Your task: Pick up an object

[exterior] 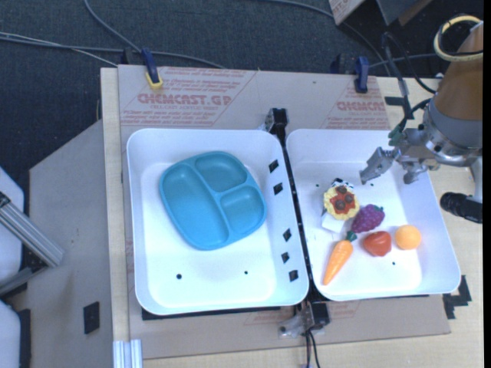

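1. The gripper [393,168] hangs over the upper part of the right bin [441,271], reaching in from the right side of the camera view. Its two fingers are spread apart with nothing between them: one fingertip shows toward the bin's middle, the other nearer the bin's right wall.

2. The toy foods lie below the gripper in the view, toward the bin's near edge, apart from the fingers. Nearest is the small pizza slice [341,201], just down and to the left of the left fingertip.

3. Past it sit the purple grapes [368,218], then the red tomato [377,243] and the orange [407,238] side by side.

4. Farthest is the carrot [337,259], its long axis running diagonally, green top pointing up toward the grapes and tip toward the bin's near-left corner.

5. My judgement: the coming move turns on a short shift down-left and a descent onto the pizza slice; the grapes touching close by could be nudged.

6. The left bin [146,228] holds a blue divided plate [212,199], well apart from the gripper.
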Motion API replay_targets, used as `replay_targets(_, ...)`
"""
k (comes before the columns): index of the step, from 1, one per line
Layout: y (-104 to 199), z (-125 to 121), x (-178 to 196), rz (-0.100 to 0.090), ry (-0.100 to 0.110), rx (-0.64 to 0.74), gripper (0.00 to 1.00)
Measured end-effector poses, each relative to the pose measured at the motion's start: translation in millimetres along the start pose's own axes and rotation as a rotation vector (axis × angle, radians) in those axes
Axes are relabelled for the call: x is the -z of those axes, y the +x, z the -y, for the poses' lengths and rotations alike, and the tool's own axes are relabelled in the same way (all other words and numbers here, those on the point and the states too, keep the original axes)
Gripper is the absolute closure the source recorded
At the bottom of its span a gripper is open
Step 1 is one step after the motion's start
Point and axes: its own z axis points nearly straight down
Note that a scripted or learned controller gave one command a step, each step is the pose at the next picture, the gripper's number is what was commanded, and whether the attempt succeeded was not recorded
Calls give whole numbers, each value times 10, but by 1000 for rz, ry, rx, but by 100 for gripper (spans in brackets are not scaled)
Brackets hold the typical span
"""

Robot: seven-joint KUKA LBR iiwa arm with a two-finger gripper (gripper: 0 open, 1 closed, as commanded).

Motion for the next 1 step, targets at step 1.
replay_targets(1,2,-26,64,2,-12,3,0)
